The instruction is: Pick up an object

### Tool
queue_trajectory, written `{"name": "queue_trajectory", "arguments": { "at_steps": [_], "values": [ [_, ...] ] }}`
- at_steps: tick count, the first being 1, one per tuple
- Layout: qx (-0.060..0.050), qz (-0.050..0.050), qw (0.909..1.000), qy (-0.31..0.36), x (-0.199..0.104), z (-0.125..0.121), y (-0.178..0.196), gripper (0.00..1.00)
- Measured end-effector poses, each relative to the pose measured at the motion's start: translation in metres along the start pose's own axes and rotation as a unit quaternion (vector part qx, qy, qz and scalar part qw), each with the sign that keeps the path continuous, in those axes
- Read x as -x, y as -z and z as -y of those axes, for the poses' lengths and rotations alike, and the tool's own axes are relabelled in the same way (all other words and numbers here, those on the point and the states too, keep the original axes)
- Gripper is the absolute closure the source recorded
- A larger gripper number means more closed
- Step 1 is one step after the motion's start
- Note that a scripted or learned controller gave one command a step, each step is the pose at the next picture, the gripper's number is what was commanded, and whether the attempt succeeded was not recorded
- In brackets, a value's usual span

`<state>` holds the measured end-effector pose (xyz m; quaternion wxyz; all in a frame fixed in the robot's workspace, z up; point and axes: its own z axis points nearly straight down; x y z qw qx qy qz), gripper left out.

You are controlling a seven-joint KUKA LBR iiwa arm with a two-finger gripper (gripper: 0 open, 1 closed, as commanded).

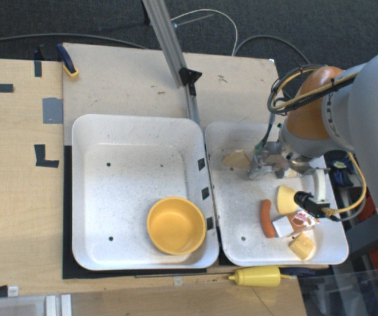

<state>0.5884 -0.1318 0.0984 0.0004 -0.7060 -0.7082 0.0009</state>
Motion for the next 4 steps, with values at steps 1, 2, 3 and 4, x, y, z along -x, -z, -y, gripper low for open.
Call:
{"name": "queue_trajectory", "arguments": {
  "at_steps": [1, 2, 3, 4],
  "values": [
    [0.002, 0.0, 1.0, 0.0, -0.008, -0.002, 0.045, 1.0],
    [0.003, 0.0, 1.0, 0.0, -0.015, 0.0, 0.106, 1.0],
    [0.003, 0.0, 1.0, 0.0, -0.015, -0.005, 0.149, 1.0],
    [0.0, -0.001, 1.0, 0.002, -0.07, 0.005, 0.155, 1.0]
  ]
}}
